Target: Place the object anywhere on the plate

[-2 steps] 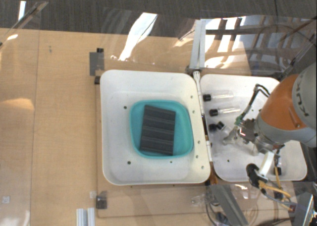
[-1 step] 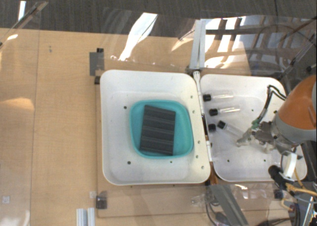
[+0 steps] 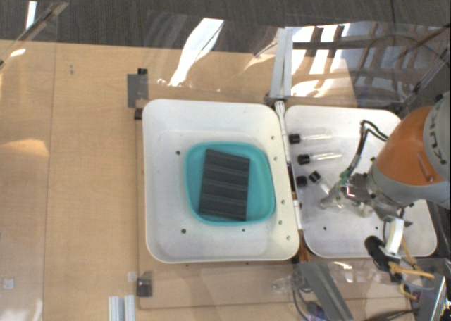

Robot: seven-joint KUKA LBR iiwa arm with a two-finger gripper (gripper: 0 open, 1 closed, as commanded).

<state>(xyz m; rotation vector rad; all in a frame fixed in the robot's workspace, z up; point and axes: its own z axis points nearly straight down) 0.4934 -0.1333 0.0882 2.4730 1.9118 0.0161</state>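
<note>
Camera view: dark ribbed block [image 3: 225, 185] lies flat on the teal plate [image 3: 264, 200], roughly centred, plate sitting in the left bin [image 3: 162, 172] — looks like placement is done. Arm [image 3: 416, 154] is over the right bin [image 3: 331, 238], end effector [image 3: 342, 193] low there, well apart from the block, to its right. Whether its fingers are spread or pressed together I can't tell. Tabletop [image 3: 70, 172] around the bins.

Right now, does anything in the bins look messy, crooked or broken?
Nothing stands out. The dark ridged block lies flat on the teal plate in the left bin, only slightly turned against the plate's edges. Nothing looks spilled or broken.
</note>
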